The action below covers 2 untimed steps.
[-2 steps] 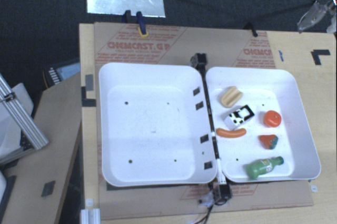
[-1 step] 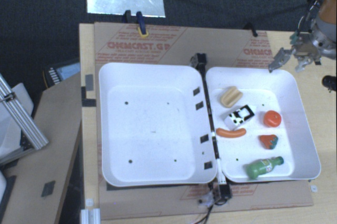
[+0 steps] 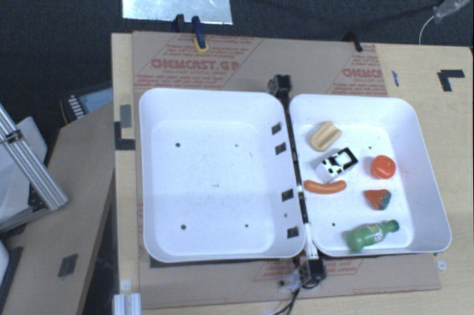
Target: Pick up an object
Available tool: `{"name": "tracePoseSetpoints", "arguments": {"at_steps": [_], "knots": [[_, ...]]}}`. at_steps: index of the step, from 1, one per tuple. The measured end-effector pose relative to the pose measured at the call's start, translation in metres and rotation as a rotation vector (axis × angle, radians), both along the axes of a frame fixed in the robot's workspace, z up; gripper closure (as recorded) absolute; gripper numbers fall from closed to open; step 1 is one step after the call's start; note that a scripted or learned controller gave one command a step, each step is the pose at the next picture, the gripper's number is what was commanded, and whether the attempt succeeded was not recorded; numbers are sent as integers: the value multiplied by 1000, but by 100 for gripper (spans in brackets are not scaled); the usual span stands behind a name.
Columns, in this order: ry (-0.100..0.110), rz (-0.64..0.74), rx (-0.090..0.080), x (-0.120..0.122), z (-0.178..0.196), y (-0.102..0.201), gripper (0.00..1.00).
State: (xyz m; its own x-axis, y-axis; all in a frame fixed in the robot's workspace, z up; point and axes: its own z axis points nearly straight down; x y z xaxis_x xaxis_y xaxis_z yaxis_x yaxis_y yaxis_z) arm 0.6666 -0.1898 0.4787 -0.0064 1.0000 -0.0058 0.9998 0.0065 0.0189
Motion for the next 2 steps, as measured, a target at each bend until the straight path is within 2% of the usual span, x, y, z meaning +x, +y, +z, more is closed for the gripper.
{"name": "tracePoseSetpoints", "arguments": {"at_steps": [1,2], "knots": [[24,-5,7,2,-130,-8,0],[27,-5,8,1,-286,-8,0]]}}
